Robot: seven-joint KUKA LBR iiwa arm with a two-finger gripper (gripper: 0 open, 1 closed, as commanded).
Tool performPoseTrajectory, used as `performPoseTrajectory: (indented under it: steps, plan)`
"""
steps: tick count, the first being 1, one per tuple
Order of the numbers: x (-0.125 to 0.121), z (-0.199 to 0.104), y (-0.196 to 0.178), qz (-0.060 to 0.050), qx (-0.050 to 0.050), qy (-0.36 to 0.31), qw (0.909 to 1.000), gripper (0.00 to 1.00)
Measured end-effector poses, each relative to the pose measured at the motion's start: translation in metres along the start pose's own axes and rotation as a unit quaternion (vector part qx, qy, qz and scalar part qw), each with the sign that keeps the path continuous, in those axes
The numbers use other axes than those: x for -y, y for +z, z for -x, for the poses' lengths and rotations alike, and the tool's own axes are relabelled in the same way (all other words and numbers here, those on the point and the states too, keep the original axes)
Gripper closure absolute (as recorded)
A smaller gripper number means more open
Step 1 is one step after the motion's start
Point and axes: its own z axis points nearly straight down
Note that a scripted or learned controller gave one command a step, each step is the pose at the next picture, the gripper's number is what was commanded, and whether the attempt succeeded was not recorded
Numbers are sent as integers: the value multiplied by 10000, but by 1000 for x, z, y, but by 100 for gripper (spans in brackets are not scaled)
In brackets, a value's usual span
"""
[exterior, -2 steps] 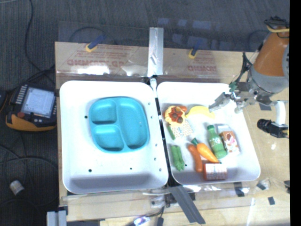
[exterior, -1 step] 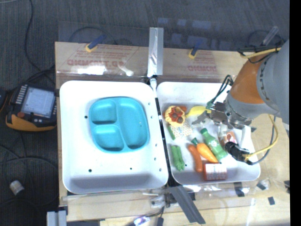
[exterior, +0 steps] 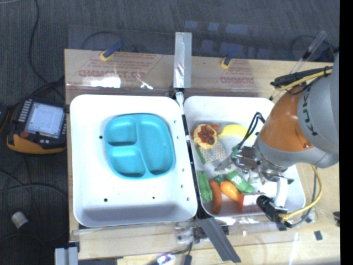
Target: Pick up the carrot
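Arm: the grey KUKA arm with its orange band reaches in from the right and hangs over the right-hand shallow white bin on the wooden desk.
Claw: the metal two-finger claw sits low over the middle of that bin, among the toy food; its state cannot be told from this slant.
Carrot: the small orange carrot with a green leafy top lies on the bin floor just below the claw and a little to its left, tilted, green end toward the claw; nothing shows it being held.
Left of the claw: a green pepper-like piece and a reddish-brown sausage-shaped piece lie side by side, near the bin's left wall.
Above the claw: a round red-and-yellow pizza-like toy and a yellow lemon-shaped piece.
Far left of the claw: the left-hand white bin carries a turquoise plastic plate with three compartments.
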Motion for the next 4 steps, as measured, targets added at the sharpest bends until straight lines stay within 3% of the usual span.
performPoseTrajectory:
  steps: [1,2,3,4]
  plan:
    - [4,-2,31,70,6,-226,9997,0]
    - [-30,46,-10,13,7,950,9955,0]
    - [-38,74,-11,-14,-82,796,9968,0]
    - [-7,7,32,121,-32,1696,9854,0]
